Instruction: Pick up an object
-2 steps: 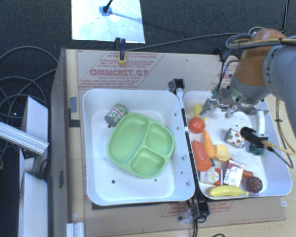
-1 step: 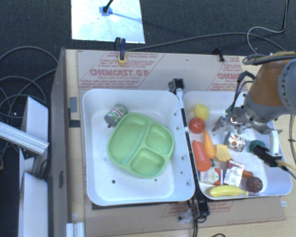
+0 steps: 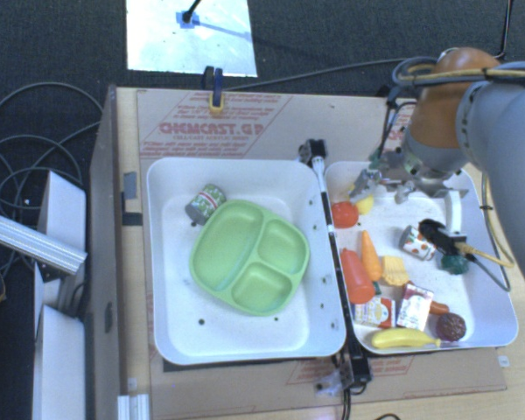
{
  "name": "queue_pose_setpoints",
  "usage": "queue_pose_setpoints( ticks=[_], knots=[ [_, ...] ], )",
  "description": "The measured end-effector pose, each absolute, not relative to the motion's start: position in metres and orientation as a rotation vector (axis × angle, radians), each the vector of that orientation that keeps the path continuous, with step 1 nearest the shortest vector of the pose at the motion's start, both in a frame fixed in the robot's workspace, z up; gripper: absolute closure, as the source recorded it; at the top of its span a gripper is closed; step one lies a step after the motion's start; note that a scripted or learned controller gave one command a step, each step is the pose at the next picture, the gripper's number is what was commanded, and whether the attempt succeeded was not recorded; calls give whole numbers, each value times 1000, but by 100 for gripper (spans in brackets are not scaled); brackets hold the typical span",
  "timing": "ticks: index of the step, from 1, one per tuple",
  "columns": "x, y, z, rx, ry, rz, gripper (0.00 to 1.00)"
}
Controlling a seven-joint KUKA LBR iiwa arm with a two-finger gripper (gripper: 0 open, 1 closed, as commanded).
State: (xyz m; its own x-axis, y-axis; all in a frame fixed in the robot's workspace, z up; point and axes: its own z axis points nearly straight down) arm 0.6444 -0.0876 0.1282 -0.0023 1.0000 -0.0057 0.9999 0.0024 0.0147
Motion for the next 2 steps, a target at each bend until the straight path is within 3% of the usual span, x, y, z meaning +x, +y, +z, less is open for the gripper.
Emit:
queue_pose_setpoints(
  ticks=[1, 2],
  knots=[
    [654, -87, 84, 2215, 2226, 1, 0],
    [656, -88, 96, 2210, 2227, 3, 100]
  ],
)
